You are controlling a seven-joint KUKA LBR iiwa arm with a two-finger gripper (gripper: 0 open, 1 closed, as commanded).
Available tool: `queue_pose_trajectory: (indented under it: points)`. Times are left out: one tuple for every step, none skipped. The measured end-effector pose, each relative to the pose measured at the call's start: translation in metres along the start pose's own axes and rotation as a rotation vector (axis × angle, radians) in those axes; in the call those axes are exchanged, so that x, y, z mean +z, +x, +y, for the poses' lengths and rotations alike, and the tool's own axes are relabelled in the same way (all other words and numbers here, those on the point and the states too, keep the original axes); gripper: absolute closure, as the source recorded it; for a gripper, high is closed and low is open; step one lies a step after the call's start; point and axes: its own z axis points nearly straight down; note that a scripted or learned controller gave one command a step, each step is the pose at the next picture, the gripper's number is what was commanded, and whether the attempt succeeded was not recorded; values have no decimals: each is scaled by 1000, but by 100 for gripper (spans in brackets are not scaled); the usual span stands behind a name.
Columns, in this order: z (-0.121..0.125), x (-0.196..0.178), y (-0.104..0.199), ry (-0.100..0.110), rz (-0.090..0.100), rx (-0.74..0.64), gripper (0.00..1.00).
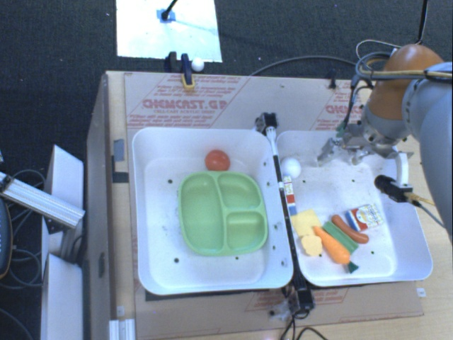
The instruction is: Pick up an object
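My gripper (343, 152) hangs over the back of the right bin (414, 257), its fingers spread with nothing between them. To its left, beside the divider, sits a white ball (291, 166). Toward the front of that bin lie yellow cheese pieces (306, 223), an orange carrot (331, 244) with a green piece (343, 236) alongside it, a red sausage (350, 229) and a small printed carton (366, 217). All of these lie well in front of the gripper.
In the left bin (141, 190) a green divided plate (222, 212) lies flat, and a red ball (217, 160) rests behind it. A long-handled tool (277, 163) runs along the rim between the bins.
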Motion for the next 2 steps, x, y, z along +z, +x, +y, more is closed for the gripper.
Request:
queue_pose_trajectory:
  points:
    - [-1,0,-42,3,2,1,0]
    - [0,0,1,0,0,0,0]
